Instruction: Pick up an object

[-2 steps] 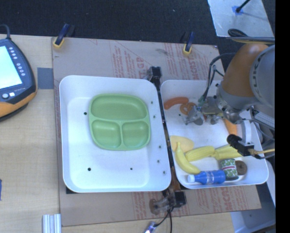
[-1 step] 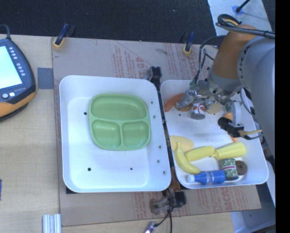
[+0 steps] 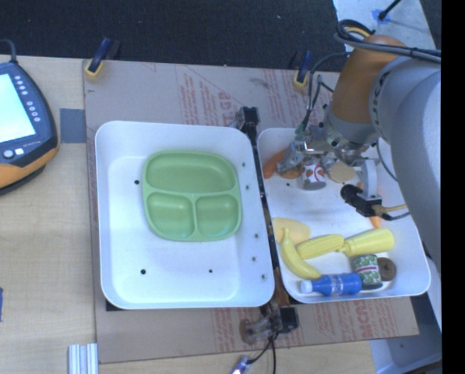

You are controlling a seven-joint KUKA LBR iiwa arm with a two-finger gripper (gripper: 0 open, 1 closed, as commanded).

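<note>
Overhead and at a slant, a bench carries two shallow white bins side by side. Candidate objects for picking lie in the right bin (image 3: 419,283): a yellow corn cob (image 3: 322,245) and a yellow cylinder (image 3: 370,242) end to end across the middle, a yellow banana (image 3: 294,259) curving toward the near left, a blue-and-white bottle (image 3: 335,285) lying along the near wall, and a small green patterned can (image 3: 366,266) just right of it beside a brown disc (image 3: 386,269). At the far end of this bin, an orange piece (image 3: 272,164) rests against the far left wall, and a small white ball with red marks (image 3: 315,175) sits directly under the gripper (image 3: 310,158). That gripper hangs low over the far part of the right bin, touching or nearly touching the ball; whether it is wide or narrow cannot be told, since wrist hardware and cables cover it. The grey arm (image 3: 407,131), with its orange band (image 3: 361,72), comes in from the right. The left bin (image 3: 111,209) holds a light green divided plate (image 3: 192,195) with three compartments, lying flat toward its far middle. On the far left of the bench sits a control pendant (image 3: 10,131) with a bright screen.
</note>
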